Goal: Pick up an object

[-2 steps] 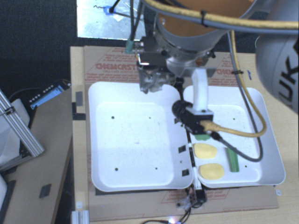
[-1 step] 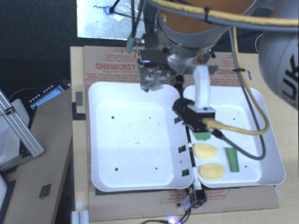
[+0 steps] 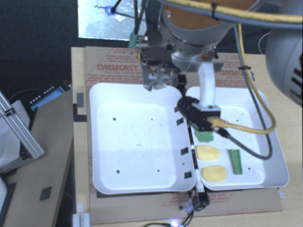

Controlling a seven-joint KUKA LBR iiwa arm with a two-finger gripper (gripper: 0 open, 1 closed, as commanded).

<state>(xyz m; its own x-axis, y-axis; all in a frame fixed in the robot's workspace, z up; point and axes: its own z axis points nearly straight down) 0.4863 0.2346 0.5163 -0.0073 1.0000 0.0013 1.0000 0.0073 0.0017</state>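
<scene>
Yellow flat oval piece (image 3: 208, 152) lies free in the right shallow white bin (image 3: 246, 117).
Tool (image 3: 158, 77), whose width I cannot tell, should centre above it, then descend straight.

The arm (image 3: 203, 13) is cut off by the top and right edges and hides the right bin's (image 3: 273, 167) far rim. A green piece (image 3: 205, 136) in that bin lies partly hidden under the robot.
</scene>
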